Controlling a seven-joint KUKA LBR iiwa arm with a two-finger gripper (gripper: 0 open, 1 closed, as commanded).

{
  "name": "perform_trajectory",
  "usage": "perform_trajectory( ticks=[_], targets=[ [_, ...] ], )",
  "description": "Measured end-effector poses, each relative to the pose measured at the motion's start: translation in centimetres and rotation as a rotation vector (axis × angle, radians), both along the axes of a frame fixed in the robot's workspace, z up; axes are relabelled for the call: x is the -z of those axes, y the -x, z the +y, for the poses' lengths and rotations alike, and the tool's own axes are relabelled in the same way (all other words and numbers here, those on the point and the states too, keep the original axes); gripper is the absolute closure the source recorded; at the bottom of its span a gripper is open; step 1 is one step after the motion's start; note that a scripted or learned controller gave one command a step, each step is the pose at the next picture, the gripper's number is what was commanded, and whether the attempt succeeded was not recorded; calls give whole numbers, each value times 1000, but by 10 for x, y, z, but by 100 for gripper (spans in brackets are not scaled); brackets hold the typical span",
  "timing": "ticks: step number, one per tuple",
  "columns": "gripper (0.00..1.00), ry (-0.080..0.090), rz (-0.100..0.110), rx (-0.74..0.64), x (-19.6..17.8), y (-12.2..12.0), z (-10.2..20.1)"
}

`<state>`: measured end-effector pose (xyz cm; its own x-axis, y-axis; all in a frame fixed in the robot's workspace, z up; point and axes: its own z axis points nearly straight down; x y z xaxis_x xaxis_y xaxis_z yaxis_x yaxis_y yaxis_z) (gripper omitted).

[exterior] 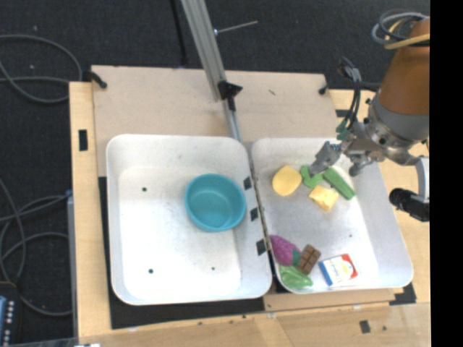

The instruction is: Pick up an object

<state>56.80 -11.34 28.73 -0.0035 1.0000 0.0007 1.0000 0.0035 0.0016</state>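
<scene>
My gripper (340,160) hangs over the upper middle of the right bin (376,223), fingers spread open. Just below and between the fingertips lies a green toy vegetable (334,180), resting on the bin floor and not held. A yellow round toy (286,181) sits to its left and a yellow cheese wedge (324,198) just below it. At the bin's front lie a purple grape bunch (283,249), a brown chocolate bar (309,257), a green leafy piece (296,277) and a small white, red and blue carton (338,269).
A blue bowl (215,202) sits in the middle of the left bin (137,172). A slanted aluminium post (210,49) rises behind the divide between the bins. Cables lie on the dark floor at the left.
</scene>
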Motion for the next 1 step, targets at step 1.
perform_trajectory(
  ticks=[1],
  targets=[
    [0, 0, -1, 1, 0, 0, 0]
  ],
)
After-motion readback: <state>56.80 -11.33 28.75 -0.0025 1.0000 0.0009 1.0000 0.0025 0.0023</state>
